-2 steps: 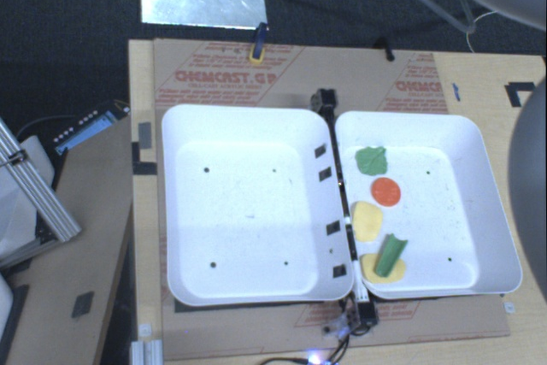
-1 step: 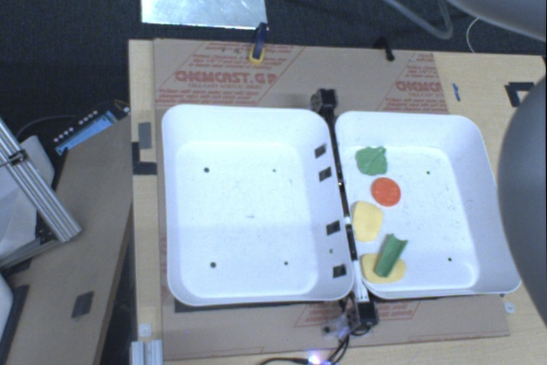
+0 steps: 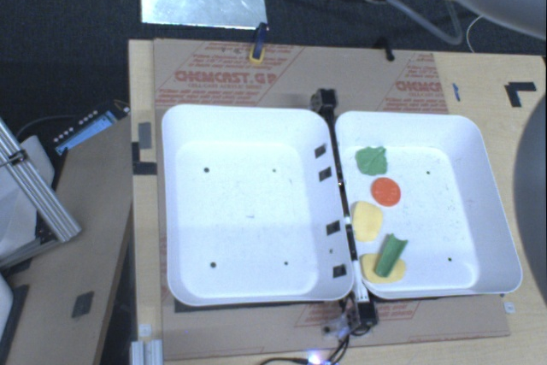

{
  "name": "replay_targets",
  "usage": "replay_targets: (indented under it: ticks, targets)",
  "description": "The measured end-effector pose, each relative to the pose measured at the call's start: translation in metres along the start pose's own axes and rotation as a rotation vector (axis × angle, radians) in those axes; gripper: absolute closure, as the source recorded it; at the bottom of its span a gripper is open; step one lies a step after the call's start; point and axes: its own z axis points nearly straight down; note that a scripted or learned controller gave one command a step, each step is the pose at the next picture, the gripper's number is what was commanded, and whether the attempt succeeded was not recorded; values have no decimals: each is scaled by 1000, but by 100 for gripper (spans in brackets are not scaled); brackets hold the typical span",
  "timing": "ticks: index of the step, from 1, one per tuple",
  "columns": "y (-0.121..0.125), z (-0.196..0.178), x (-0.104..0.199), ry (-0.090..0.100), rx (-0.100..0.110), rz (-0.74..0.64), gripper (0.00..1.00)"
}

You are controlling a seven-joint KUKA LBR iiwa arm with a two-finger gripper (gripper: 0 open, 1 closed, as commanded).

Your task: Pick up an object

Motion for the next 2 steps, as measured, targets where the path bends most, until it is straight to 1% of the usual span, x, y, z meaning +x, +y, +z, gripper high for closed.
replay_targets:
  ticks: [1,2]
  targets:
    - [14,0,8,-1,-2,-3,100]
    - [10,0,7,-1,0,-3,100]
